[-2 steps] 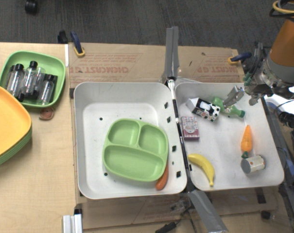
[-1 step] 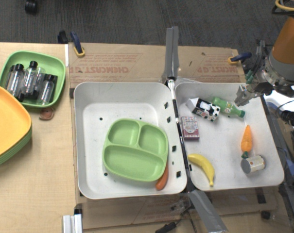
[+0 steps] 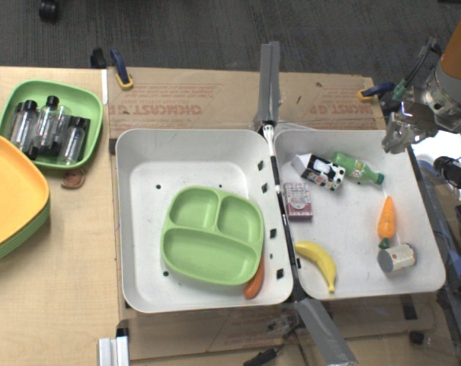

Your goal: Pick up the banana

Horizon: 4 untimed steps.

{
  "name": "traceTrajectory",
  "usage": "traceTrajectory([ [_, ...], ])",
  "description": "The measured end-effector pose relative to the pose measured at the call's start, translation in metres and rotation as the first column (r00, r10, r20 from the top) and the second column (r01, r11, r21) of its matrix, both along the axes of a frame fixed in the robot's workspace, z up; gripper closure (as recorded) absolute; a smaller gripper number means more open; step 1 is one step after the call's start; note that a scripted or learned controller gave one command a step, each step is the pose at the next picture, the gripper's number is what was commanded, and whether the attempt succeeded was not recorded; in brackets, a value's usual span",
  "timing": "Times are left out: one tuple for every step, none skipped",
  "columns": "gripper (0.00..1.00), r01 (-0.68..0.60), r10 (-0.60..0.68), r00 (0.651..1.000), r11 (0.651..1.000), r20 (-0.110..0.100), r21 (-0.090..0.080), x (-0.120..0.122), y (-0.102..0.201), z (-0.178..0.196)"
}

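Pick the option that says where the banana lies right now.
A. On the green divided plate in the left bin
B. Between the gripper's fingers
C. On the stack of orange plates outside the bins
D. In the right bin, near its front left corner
D: the banana lies on the floor of the right bin near its front left corner, far from the gripper at the bin's back right edge.

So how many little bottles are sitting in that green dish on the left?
4 small bottles in the green dish: one at its left, two in the middle, one at its right. None looks hidden.
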<state>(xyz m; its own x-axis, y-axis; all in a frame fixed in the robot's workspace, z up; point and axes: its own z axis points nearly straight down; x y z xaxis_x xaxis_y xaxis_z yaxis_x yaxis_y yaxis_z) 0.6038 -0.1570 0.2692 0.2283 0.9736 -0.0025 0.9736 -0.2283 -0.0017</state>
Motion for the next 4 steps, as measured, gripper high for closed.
traceTrajectory([
  [1.0, 0.371, -0.371, 0.929, 0.929, 0.0, -0.001, 0.026, -0.042, -0.01],
  [1.0, 0.04, -0.04, 0.999, 0.999, 0.001, 0.0, 0.044, 0.005, 0.023],
  [0.0, 0.039, -0.039, 0.999, 0.999, 0.0, 0.0, 0.044, 0.005, 0.023],
  [0.0, -0.163, 0.163, 0.987, 0.987, -0.001, 0.002, 0.01, 0.008, -0.002],
])
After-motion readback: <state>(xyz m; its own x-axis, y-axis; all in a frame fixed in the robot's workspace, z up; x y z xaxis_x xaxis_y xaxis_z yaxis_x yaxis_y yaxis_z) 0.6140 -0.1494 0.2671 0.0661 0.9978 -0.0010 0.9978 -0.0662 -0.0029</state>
